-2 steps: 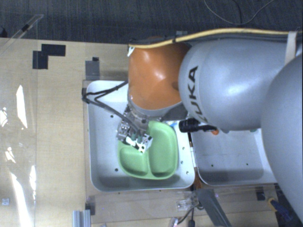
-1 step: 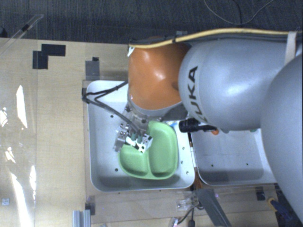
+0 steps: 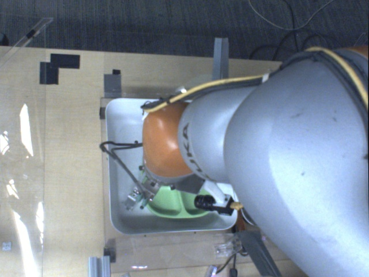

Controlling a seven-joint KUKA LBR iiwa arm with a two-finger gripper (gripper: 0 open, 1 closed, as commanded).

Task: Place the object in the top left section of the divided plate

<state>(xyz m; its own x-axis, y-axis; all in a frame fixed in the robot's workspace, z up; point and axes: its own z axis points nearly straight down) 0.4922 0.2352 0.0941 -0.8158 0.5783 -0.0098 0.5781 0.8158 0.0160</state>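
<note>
The grey arm with its orange band (image 3: pixel 164 140) reaches in from the right and covers most of the left white bin (image 3: pixel 118 154). Below the wrist a light green divided plate (image 3: pixel 173 203) shows in part near the bin's front wall; its sections are mostly hidden by the arm. My gripper (image 3: pixel 135 199) hangs low over the bin floor, just left of the plate's left rim. I cannot make out any object between its fingers, and the task object is hidden or too small to tell.
The bin's front wall (image 3: pixel 173 228) and left wall lie close to the gripper. Metal brackets (image 3: pixel 112 84) stand at the bin's corners on the wooden bench. A clear panel (image 3: pixel 23 154) rises at the left. The arm hides the right bin.
</note>
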